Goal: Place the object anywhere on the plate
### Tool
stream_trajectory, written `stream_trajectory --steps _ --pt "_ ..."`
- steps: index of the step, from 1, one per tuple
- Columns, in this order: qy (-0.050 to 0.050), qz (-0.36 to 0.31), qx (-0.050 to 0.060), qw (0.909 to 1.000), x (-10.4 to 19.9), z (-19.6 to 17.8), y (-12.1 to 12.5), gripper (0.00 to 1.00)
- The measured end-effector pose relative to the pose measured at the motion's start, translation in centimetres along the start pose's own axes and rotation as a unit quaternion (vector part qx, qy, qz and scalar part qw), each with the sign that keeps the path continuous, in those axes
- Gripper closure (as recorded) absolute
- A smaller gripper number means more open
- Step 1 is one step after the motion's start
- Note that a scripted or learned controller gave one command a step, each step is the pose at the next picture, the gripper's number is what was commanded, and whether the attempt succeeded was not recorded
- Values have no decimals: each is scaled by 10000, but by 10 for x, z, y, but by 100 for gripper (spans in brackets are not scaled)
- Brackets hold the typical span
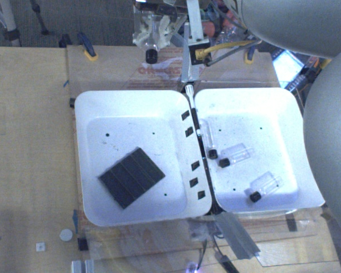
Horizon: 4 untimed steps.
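Tan wooden surface [28,152] carries two shallow white bins side by side. The left bin [131,104] holds a dark grey square plate [132,177], lying flat and turned diamond-wise. The right bin [256,104] holds three clear plastic vials with black caps: one [207,141] beside the divider, one [234,154] mid-bin, one [264,186] nearer the front. The pincer [153,36] hangs above the back edge; its state cannot be determined. Grey carpet [74,10] lies beyond.
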<state>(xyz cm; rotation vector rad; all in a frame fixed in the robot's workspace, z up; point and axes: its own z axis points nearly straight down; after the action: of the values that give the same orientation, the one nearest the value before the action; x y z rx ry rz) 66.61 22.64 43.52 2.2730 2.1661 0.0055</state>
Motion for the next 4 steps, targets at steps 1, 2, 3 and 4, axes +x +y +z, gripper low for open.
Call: stream_trajectory --steps 1,2,3,4 --pt "3 -3521 16 9360 -9 -1 1 100" --pt "9 -6063 11 7953 -19 -1 -3 100" --pt "1 -4133 10 9106 -2 -1 -9 100" --pt "6 -5810 11 8139 -12 -1 -6 100"
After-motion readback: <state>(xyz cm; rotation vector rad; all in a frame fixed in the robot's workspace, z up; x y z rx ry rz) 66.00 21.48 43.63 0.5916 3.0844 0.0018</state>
